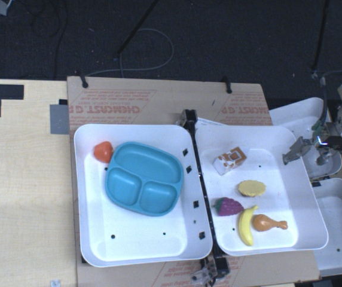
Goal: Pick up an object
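Bins: we count two shallow white bins side by side on a sheet of printed cardboard (159, 103), the left bin (93, 232) and the right bin (302, 232), meeting along a dark centre divider.
Left bin contents: we see two things, one blue plate (143, 178) with three compartments lying flat in the upper middle, and one small red-orange tomato (103, 152) just beside the plate's upper left rim, near the bin's top left corner.
Right bin contents: we count five toy foods, all resting on the bin floor.
Top item: one brown and white waffle-like piece (229, 159) in the upper middle, apart from the rest.
Middle item: one yellow round cookie-like piece (252, 188) below it.
Lower group: one purple bunch of grapes (229, 206) to the left, one yellow banana (246, 226) curving downward, and one orange-brown chicken drumstick (268, 223) just beside the banana on its right.
Gripper: we see one gripper (294, 152) at the right bin's upper right edge, above the rim and well apart from all five foods.
Gripper state: we cannot tell how the tool stands, and nothing shows in it.
Bench: one pale wooden surface (21, 190) lies to the left of the bins.
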`<state>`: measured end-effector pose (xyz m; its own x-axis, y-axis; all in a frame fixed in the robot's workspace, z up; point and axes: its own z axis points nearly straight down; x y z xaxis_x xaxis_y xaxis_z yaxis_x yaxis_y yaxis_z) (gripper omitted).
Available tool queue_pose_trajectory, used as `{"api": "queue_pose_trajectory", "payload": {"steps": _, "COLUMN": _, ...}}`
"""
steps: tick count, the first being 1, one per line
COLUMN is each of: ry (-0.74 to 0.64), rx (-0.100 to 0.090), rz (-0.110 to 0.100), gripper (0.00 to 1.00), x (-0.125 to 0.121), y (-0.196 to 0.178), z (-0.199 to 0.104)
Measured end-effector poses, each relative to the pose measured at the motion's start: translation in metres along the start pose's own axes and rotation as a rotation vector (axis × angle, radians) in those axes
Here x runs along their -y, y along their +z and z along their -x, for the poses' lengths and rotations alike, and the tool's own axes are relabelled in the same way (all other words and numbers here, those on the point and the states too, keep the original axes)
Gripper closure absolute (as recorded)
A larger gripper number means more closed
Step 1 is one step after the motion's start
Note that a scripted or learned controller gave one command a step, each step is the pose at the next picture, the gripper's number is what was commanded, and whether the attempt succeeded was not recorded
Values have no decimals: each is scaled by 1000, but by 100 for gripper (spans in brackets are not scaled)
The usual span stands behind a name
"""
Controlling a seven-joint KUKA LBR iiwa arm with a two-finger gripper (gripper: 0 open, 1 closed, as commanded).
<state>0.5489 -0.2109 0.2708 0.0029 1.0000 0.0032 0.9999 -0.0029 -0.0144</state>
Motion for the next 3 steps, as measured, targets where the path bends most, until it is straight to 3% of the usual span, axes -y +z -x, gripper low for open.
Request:
{"api": "queue_pose_trajectory", "payload": {"steps": 1, "ry": -3, "rx": 2, "rz": 12, "gripper": 0, "x": -2, "y": -7, "z": 0}}
{"api": "queue_pose_trajectory", "payload": {"steps": 3, "ry": -3, "rx": 1, "rz": 9, "gripper": 0, "x": -4, "y": 101, "z": -7}}
